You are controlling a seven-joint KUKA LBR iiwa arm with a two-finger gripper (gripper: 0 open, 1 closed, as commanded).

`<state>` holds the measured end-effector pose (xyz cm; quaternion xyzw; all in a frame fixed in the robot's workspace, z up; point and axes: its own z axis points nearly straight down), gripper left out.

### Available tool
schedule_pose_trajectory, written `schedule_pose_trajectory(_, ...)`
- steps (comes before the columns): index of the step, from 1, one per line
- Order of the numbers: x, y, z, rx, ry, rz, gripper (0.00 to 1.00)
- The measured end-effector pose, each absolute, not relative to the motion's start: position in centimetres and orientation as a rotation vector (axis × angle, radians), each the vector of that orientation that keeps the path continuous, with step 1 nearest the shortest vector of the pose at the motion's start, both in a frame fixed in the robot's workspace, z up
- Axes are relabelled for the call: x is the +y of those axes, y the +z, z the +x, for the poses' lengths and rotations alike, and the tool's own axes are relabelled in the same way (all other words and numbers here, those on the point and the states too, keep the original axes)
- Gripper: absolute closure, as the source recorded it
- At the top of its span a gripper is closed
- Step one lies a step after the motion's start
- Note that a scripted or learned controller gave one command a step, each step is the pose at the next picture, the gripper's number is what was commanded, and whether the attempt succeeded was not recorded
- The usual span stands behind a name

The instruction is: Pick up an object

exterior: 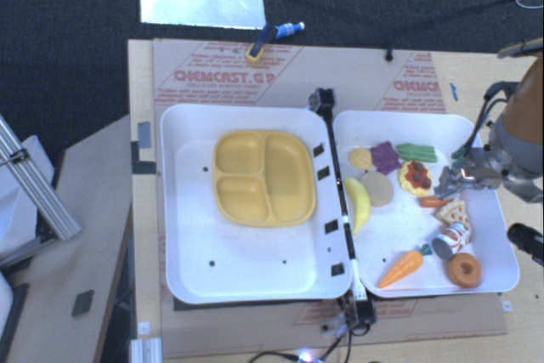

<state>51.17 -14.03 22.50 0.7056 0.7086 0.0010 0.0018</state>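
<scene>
Over the right-hand shallow white bin [489, 144], near its right wall: grey metal two-finger gripper [452, 183], low among the toy food. Cannot tell how the jaws stand; too small and blurred to judge, and nothing visibly held between them.

Just beside the tips: round toy pizza with red topping [416, 177] to the left, small orange-red piece [432, 201] just below, yellow wedge with red dots [452, 212] below that. Further down: small red-and-white can [450, 239], brown doughnut [464, 269], orange plastic carrot [402, 267]. Well apart to the left: yellow banana [357, 205], beige disc [376, 189], purple piece [385, 156], green pods [416, 152]. Next door, in the left white bin [183, 208]: yellow three-compartment plastic plate [263, 178].

Probably the reaching step, at or just short of the grasp; likely targets the pizza or the wedge. Next: settle on one item, centre the tips across it clear of its neighbours, close, lift straight up.
</scene>
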Motion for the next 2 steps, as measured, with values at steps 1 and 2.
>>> schedule_pose_trajectory(1,-12.1,22.9,55.3,2.227,0.006,2.21,1.0)
schedule_pose_trajectory(2,-8.6,23.5,59.2,2.23,0.007,2.209,1.0)
